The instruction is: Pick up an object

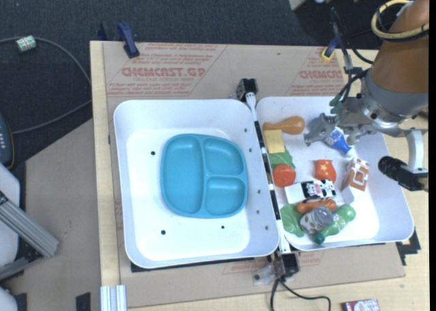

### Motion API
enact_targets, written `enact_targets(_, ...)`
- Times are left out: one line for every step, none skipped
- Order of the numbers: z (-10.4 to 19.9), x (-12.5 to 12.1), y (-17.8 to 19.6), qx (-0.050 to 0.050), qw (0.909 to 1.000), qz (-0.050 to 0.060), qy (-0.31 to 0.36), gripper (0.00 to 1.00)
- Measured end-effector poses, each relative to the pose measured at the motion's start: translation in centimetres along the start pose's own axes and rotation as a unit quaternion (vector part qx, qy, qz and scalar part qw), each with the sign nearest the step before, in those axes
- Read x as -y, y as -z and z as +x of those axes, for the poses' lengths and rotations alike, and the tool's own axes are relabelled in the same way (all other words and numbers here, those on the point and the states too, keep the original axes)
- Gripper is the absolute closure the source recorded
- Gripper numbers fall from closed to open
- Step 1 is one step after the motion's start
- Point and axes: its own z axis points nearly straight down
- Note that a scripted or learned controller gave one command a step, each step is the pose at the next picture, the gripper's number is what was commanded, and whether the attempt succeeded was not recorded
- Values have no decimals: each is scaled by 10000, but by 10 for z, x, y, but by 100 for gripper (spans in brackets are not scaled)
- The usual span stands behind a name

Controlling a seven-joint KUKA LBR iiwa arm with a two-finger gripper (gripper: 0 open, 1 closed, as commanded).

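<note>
Over the right bin (398,224): our gripper (325,132) hovers near the blue-white packet (338,140).
Jaws: we cannot tell their opening or hold.
Toys: 1 heap, ready for picking.

1. A flat bench top of pale brown board printed with red lettering (204,71) carries everything.
2. A shallow white plastic bin (136,166) lies well left of the jaws.
3. A second shallow white bin (392,200) lies directly beneath the jaws.
</note>
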Motion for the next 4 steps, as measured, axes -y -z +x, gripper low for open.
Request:
enact_targets(-49, -1, -76, 2, 10000, 5, -7, 0)
enact_targets(-55, -3, -150, -1, 10000, 5, -5, 0)
enact_targets(-55, -3, -140, 2, 10000, -9, -10, 100)
enact_targets(-37, 26, -24, 7, 10000, -13, 3, 100)
